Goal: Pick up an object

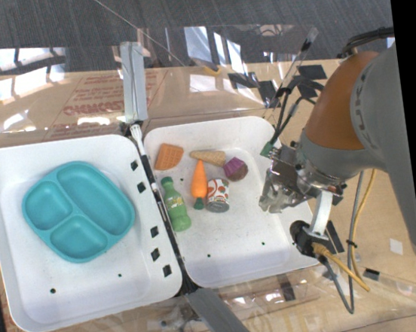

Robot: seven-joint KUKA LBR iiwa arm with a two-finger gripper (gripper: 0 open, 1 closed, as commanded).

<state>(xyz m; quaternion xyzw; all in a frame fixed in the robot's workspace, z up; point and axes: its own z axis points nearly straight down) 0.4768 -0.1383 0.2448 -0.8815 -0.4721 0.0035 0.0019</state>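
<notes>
The right bin holds a green bottle, an orange carrot, a small can, a purple round piece, a tan cone-shaped piece and an orange wedge. My gripper hangs over the bin's right side, right of the purple piece and the can, apart from them. Nothing shows between its fingers.
The left bin bears a teal divided plate. A divider with black clips separates the two bins. The grey arm with its orange band and cables occupies the right side beyond the bin's rim.
</notes>
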